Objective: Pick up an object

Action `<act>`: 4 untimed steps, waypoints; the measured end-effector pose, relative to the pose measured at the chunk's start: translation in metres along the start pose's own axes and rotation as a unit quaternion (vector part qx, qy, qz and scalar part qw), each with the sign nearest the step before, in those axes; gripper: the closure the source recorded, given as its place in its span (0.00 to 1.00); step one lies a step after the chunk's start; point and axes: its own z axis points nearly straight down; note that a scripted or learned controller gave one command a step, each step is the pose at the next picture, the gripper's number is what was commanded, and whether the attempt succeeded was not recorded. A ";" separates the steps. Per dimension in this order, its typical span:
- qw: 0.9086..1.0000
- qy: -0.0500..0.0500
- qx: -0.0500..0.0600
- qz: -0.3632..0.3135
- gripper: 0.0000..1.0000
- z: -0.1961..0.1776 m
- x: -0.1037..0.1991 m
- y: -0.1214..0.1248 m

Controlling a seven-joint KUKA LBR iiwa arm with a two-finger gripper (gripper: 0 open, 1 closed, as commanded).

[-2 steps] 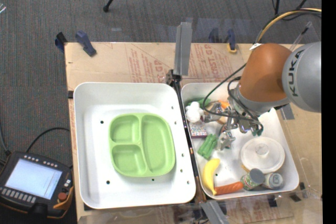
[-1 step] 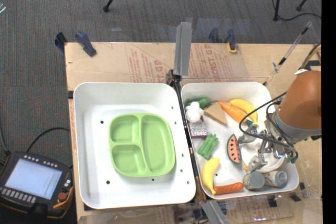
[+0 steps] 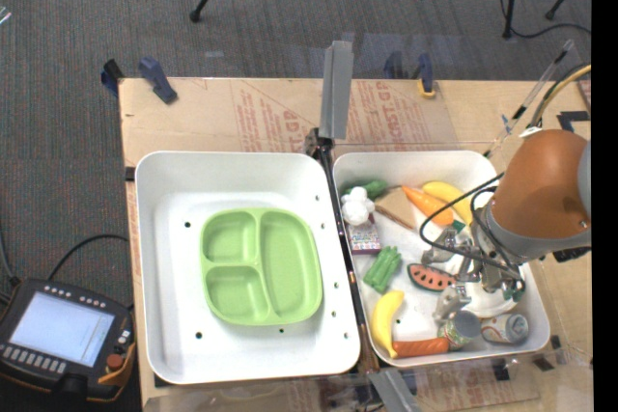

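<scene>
My gripper (image 3: 462, 296) hangs low over the near right part of the right bin (image 3: 415, 159), below the orange band of the arm (image 3: 546, 183). Right under it sit a white bowl (image 3: 494, 301) and a grey cup (image 3: 462, 329). A watermelon slice (image 3: 431, 278) lies just left of the gripper. Further left are a yellow banana (image 3: 386, 318) and a green vegetable (image 3: 382, 267). A red sausage (image 3: 420, 347) lies along the bin's front wall. At the back lie a carrot (image 3: 425, 201) and a white toy (image 3: 357, 206). The arm hides part of the bin's right side.
The left bin (image 3: 159, 207) holds a green divided plate (image 3: 261, 265). A small printed box (image 3: 365, 239) lies by the wall between the bins. A grey post (image 3: 336, 96) stands behind the bins. A teach pendant (image 3: 63, 331) lies on the floor at the lower left.
</scene>
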 end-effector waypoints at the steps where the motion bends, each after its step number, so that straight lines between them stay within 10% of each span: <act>1: 1.000 -0.002 0.000 0.002 0.00 -0.001 -0.115 0.001; 2: 0.997 -0.001 0.000 0.081 0.00 -0.001 -0.115 0.042; 3: 0.997 -0.003 0.000 0.078 1.00 -0.011 -0.116 0.044; 4: 0.999 -0.009 0.001 0.050 1.00 -0.173 -0.090 0.047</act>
